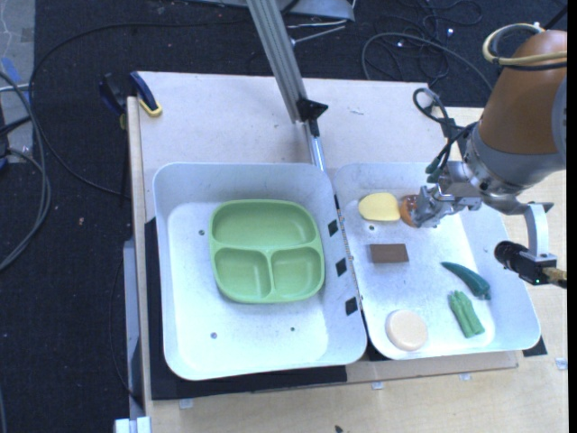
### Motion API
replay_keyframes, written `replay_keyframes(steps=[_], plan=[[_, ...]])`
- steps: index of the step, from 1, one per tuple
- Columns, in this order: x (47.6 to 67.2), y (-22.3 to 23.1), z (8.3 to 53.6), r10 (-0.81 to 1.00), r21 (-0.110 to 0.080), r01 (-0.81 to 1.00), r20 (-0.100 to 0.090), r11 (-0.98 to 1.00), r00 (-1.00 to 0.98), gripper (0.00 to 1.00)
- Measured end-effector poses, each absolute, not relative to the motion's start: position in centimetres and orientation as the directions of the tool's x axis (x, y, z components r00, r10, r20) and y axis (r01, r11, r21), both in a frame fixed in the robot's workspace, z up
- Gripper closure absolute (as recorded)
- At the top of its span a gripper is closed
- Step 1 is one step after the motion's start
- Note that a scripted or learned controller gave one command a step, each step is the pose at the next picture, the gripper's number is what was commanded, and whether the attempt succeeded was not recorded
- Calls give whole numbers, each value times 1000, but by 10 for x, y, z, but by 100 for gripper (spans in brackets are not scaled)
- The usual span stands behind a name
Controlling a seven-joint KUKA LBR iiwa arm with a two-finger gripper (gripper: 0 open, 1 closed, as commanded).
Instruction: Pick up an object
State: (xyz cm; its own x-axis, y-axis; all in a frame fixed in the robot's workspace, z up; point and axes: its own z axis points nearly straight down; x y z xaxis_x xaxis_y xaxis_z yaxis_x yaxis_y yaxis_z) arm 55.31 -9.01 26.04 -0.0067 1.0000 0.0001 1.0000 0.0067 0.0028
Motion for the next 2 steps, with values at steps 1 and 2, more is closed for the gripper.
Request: replay_keyframes(steps=[1, 2], plan=[[567, -37, 245, 1000, -1, 1000, 1, 8, -8, 100], [585, 21, 235, 1000, 1, 1000, 1, 8, -8, 100]])
